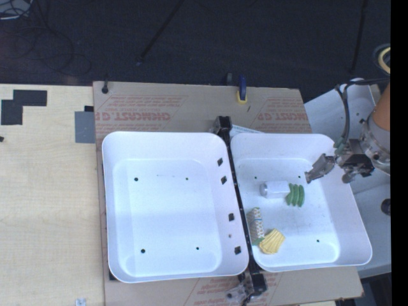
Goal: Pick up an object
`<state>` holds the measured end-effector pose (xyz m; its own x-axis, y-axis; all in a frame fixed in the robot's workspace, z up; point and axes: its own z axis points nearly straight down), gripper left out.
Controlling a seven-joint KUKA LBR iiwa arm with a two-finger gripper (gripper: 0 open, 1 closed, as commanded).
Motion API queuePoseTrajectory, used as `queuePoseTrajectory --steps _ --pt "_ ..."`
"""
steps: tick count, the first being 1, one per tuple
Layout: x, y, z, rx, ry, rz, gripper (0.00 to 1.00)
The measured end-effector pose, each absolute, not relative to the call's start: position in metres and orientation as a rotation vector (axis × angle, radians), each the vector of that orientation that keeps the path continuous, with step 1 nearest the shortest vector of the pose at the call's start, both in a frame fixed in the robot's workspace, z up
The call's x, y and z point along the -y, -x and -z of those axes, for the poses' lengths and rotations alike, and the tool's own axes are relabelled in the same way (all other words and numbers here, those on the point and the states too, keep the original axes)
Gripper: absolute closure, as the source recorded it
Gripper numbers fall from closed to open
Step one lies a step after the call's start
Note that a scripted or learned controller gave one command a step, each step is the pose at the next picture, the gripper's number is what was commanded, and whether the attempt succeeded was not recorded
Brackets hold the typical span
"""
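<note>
The right bin holds several small objects. A white cylinder-like piece lies near its middle, touching a green ribbed object on its right. Lower down, a yellow object rests next to a grey textured roll by the bin's left wall. My gripper hovers over the bin's upper right edge, to the right of and slightly above the green object. It is open, its two fingers spread wide with nothing between them.
The left bin sits beside the right one, parted from it by a black clip strip. Both rest on a cardboard sheet on the wooden bench. The arm enters from the right edge.
</note>
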<state>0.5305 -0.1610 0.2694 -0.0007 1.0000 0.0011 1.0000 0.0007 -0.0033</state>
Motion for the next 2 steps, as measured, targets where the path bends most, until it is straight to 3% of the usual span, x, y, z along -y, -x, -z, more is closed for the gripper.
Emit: queuePoseTrajectory --steps 1,2 --pt "0.152 -0.576 -0.139 2.22 2.208 -0.009 0.0" --pt "0.145 -0.589 -0.109 2.227 2.23 0.011 0.0"
